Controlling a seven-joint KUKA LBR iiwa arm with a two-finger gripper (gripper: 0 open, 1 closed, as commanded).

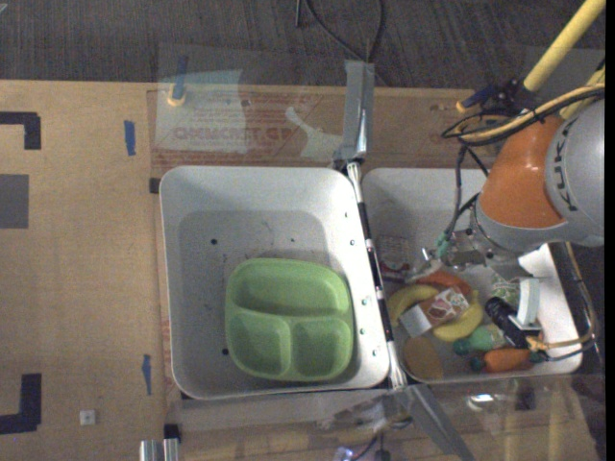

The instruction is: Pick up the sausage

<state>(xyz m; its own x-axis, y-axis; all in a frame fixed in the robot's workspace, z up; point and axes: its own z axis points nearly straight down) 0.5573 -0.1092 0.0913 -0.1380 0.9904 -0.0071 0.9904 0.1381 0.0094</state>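
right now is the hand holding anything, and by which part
Cannot be told. The arm hangs over the right bin, above the pile of toy food, and its bulk covers the hand, so no hold on anything can be seen.

Green divided tray (pixel 288 320) looks like smooth matt plastic; the white bins (pixel 192 209) glossy plastic; the counter (pixel 77 257) bare matt wood

A tan wooden bench (pixel 77 286) marked with blue tape (pixel 129 137) stands on dark grey carpet (pixel 144 22).
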